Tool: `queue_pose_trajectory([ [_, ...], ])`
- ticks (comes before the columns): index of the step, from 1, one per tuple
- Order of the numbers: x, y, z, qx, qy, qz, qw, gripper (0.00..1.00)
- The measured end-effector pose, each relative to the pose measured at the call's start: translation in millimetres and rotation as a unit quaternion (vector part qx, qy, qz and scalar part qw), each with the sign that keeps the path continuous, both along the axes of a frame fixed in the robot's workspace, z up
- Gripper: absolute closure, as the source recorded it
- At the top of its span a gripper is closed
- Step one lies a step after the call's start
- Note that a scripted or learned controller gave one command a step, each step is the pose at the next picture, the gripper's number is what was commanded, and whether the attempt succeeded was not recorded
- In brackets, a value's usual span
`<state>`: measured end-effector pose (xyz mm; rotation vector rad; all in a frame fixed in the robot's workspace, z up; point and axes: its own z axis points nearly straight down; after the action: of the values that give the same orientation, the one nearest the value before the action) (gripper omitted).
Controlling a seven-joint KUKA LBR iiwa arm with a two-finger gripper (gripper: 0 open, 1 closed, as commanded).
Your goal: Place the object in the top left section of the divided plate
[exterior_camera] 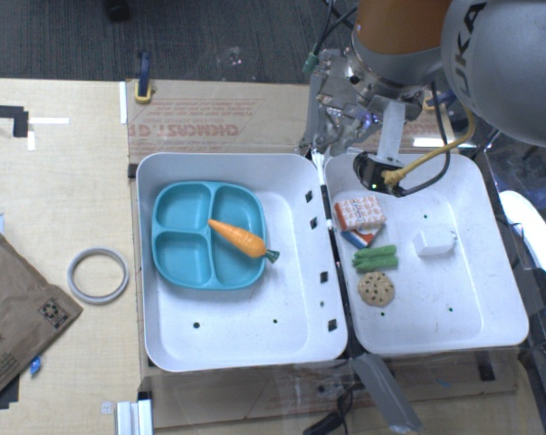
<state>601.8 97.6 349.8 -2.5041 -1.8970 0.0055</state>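
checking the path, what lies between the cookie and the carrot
In the camera view, bare white bin floor and the bins' meeting rims lie between the cookie and the carrot.

Plate's [177, 208] top-left section open from above; carrot [239, 238] lies across right section.

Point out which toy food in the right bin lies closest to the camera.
The round cookie, tan with dark chips. It sits lowest in the right bin, below the green beans and the red-and-white box.

Single fixed camera above bench, slanted down on both bins [164, 333].
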Motion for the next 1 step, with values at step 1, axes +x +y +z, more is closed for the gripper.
queue_pose_trajectory([
  [1, -21.8, -6.5, -46.6, -0.0001, 0.001, 0.032, 0.9995, 1.0],
])
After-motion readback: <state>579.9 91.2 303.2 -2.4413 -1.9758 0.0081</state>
